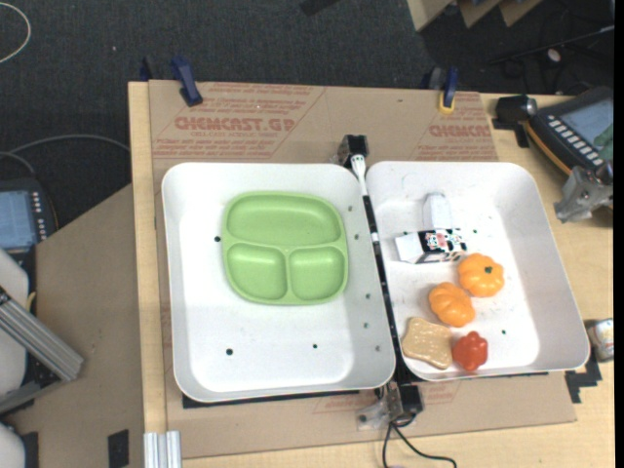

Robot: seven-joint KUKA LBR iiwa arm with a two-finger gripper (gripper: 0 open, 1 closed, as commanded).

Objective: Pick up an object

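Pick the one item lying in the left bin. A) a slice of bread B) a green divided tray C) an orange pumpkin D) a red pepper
B: the green tray lies alone in the left bin, while the pumpkin, bread and pepper lie in the right bin.

Divided tray [284, 247] in left bin [185, 291]; toy foods [458, 305] in right bin [531, 261].

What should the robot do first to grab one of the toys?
Probably reach in over the right bin, since every small toy lies there. The pumpkin near its middle looks the easiest pick; the bread slice and red pepper touch each other by the front wall.
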